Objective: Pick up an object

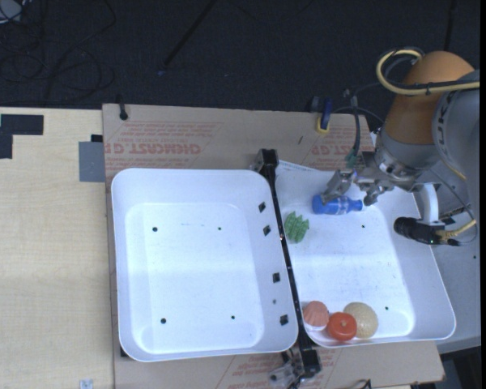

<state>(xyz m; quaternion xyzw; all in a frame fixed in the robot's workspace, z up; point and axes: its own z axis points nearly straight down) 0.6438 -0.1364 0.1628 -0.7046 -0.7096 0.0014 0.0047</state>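
Jaws (358, 186) of our arm hover in the right bin (421, 298), but we cannot tell whether they are spread. Just to their left lies the blue object (335, 206), its long axis running left-right, touching the bin floor.

Bright and even over the two white bins (146, 193), with mild glare on the plastic. Dim and murky at the far side. Slightly soft focus throughout, with faint shadows.
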